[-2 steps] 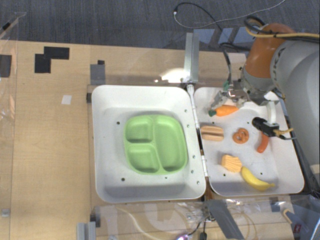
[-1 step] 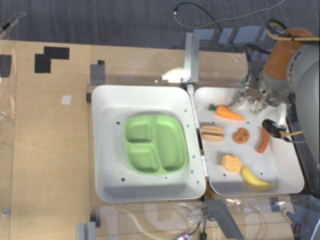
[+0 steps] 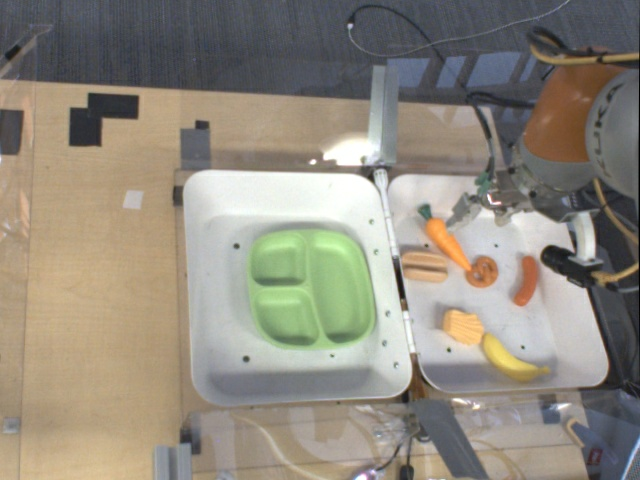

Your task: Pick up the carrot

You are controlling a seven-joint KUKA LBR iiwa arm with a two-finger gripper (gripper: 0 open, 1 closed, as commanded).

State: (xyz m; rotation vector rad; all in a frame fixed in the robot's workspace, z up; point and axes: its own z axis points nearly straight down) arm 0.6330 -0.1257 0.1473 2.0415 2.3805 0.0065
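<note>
The carrot (image 3: 447, 243) is orange with a small green top. It lies slanted in the upper left part of the right bin (image 3: 570, 363), its green end toward the far wall. My gripper (image 3: 481, 209) hangs just up and to the right of the carrot's thick end, near the bin's far wall. Its two fingers stand apart with nothing between them, and they are not touching the carrot. The grey arm with its orange band (image 3: 560, 118) comes in from the upper right.
Beside the carrot lie a hot dog bun (image 3: 424, 265), a round brown piece (image 3: 483, 271) and a red sausage (image 3: 526, 280). A yellow ridged piece (image 3: 462, 325) and a banana (image 3: 512, 360) lie nearer the front. The left bin (image 3: 215, 218) holds a green divided plate (image 3: 310, 288).
</note>
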